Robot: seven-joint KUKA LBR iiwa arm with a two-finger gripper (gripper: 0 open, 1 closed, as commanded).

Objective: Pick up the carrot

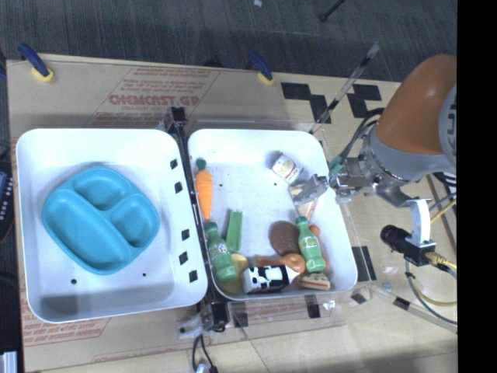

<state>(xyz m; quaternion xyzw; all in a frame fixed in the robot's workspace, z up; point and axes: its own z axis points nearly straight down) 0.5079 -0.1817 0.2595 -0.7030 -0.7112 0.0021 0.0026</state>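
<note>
Camera view: carrot (203, 192) flat in right bin (256, 142), tight against the left wall, green top toward the far end, tip toward the near end. Green bottle (219, 256) just beyond the tip, green stick (234, 230) just beside it.

Risks — wall leaves little room for a finger on that side, so likely to clip the rim or skid off the carrot. Closing too far toward the tip could catch the bottle instead. Long reach across a cluttered bin; wrist could brush the small jar (284, 166) or brown piece (284, 237) on the way.

Gripper (311, 189) over the bin's right side, near the right wall, well apart from the carrot. Arm enters from the right, orange band above the wrist, roughly level. Finger state — cannot tell; nothing visibly held.
</note>
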